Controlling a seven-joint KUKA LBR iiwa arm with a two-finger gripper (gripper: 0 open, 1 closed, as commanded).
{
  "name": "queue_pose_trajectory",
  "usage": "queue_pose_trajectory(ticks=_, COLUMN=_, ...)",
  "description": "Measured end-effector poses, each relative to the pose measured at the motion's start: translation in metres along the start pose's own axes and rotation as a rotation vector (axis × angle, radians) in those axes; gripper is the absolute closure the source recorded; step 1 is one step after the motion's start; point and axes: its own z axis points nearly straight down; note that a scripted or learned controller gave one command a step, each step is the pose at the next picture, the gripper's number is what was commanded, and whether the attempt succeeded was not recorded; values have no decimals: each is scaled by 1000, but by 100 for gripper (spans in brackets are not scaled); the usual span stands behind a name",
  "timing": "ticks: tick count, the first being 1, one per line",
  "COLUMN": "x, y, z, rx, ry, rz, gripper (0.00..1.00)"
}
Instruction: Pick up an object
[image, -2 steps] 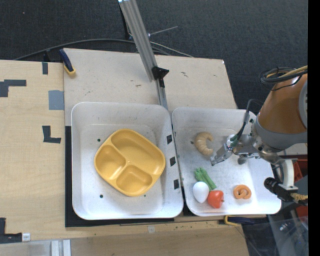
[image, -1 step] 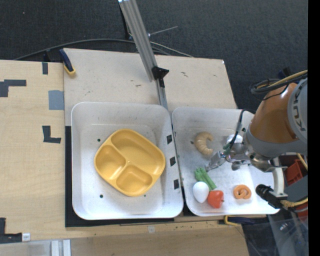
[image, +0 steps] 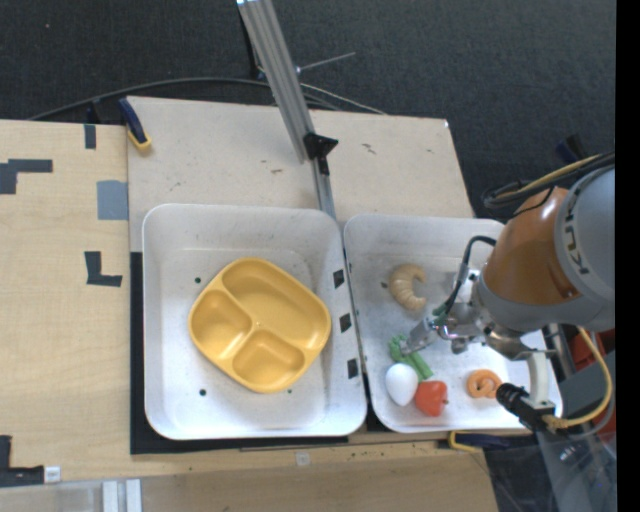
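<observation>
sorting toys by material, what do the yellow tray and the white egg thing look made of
Yellow tray: probably moulded plastic, one even colour with a soft sheen and rounded divider ridges. White egg: smooth and glossy with a bright highlight, likely hard plastic; too small to rule out rubber.

Yellow plate (image: 260, 324) fills left bin (image: 160, 300); its rim margins stay open.

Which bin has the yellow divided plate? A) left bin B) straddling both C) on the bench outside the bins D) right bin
A: the yellow divided plate lies flat inside the left bin, while the croissant-shaped piece, white egg and red item sit in the right bin.
</observation>
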Motion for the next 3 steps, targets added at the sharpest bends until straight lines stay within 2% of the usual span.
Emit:
queue_pose_trajectory(ticks=1, x=1, y=1, z=-12, rx=-3, ry=1, rz=-2, gripper=100)
queue_pose_trajectory(ticks=2, x=1, y=9, z=-59, rx=-10, ry=-2, rz=-1, gripper=100)
queue_pose_trajectory(ticks=3, x=4, y=12, z=-121, rx=-12, ry=-3, rz=-1, gripper=100)
